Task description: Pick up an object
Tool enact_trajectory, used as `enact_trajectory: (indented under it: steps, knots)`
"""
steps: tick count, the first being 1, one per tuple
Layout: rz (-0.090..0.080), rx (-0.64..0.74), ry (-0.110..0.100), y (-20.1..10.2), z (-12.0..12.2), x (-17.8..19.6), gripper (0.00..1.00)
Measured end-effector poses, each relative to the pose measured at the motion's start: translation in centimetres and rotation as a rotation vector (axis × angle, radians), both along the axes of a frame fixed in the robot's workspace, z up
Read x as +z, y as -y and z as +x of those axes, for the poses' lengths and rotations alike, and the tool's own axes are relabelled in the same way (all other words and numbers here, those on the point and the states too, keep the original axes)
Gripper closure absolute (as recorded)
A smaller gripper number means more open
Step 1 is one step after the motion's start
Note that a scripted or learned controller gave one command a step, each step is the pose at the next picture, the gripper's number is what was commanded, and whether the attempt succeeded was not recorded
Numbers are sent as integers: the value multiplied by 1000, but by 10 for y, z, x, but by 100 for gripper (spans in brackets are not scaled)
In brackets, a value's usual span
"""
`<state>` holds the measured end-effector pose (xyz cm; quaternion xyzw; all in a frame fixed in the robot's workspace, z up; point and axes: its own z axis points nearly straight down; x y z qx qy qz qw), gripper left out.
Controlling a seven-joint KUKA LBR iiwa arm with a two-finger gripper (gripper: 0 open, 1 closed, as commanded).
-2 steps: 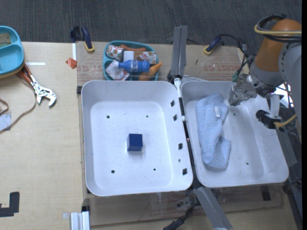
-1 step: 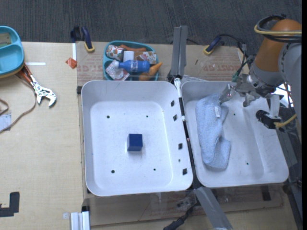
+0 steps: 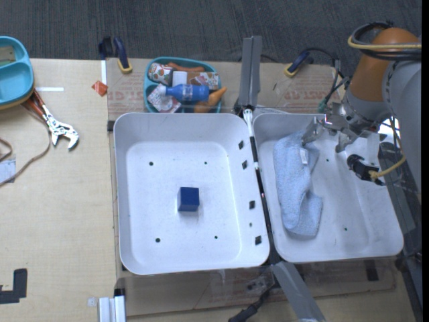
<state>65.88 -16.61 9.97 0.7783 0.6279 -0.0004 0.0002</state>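
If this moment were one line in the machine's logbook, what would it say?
gripper: over right bin, at towel's top edge | light blue towel: lying in right bin | blue cube: left bin, untouched

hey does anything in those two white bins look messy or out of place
Only the light blue cloth in the right bin: it lies crumpled in a long heap, not spread flat. The blue cube sits squarely in the left bin.

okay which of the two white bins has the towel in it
The right bin, the one under the arm, holds the pale blue towel, lying crumpled along its left side. The left bin holds a small blue cube instead.
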Motion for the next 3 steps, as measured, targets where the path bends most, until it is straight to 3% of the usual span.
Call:
enact_trajectory:
  steps: [1, 2, 3]
  knots:
    - [0, 80, 0, -50, -14, -7, 0]
    - [-1, -67, 1, 4, -15, 91, 0]
    - [1, 117, 2, -41, -56, -6, 0]
